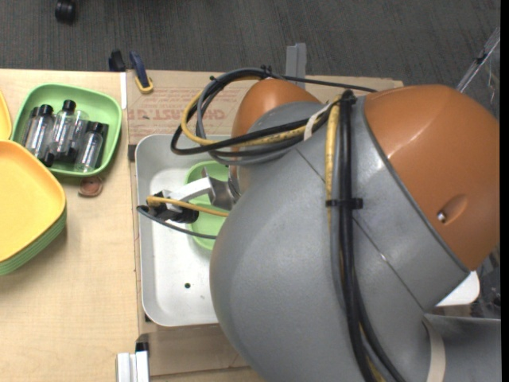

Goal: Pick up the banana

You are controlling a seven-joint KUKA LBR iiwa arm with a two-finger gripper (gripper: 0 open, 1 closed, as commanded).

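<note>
My grey arm (334,237), with its orange band (274,106), covers most of the view and hangs over the white bin (171,293). Part of the gripper (213,183) shows as a grey and white piece at the arm's left edge, low over the bin. Just beside and below it a green bowl-like object (203,231) lies in the bin, half hidden by the arm. A yellow cable (187,206) and black cables run across the green object.
On the wooden bench to the left stand a green tray (106,114) with several small bottles and a stack of yellow plates (28,205). A small brown object (91,187) lies between them. A blue-handled tool (141,73) lies near the bench's far edge.
</note>
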